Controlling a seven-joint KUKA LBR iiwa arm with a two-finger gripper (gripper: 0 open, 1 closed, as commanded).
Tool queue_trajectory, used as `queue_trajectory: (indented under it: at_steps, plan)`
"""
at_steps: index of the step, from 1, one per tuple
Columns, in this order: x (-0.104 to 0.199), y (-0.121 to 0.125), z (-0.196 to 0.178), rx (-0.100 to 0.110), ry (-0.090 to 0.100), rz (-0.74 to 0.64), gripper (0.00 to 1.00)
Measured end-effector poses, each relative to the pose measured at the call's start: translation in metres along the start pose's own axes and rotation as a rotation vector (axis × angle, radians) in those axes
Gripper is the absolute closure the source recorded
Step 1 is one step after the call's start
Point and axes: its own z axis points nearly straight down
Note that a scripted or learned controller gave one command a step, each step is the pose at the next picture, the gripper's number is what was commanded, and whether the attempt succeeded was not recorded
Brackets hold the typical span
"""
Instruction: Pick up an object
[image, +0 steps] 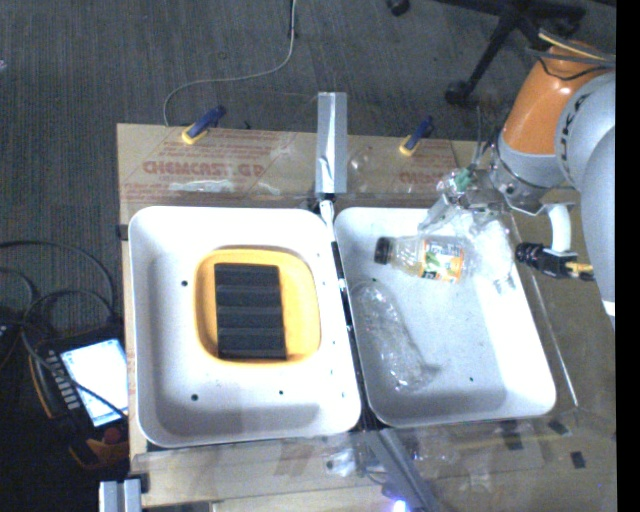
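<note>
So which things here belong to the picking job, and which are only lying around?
Job:
- clear plastic bottle with black cap, right white bin
- crumpled clear plastic wrap, same bin
- yellow tray with black ridged insert, left white bin
- gripper

Lying about:
- blue-yellow clamps
- handheld screen

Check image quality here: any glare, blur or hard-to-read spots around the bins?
Camera view: the right bin is washed out, so the clear plastic piece barely shows; the gripper is a blurred, glinting tangle above the bottle; the yellow tray reads sharply.
</note>
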Motion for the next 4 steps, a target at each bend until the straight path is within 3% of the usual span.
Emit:
queue_trajectory:
  at_steps: [1,2,3,4]
  plan:
    - [-0.028,0.004,0.047,-0.022,-0.004,-0.041,0.0]
    - [0.007,-0.042,-0.033,-0.004,0.003,0.032,0.0]
    - [-0.03,-0.066,0.073,-0.004,0.002,0.017,0.0]
    - [-0.036,-0.062,0.073,-0.002,0.009,-0.038,0.0]
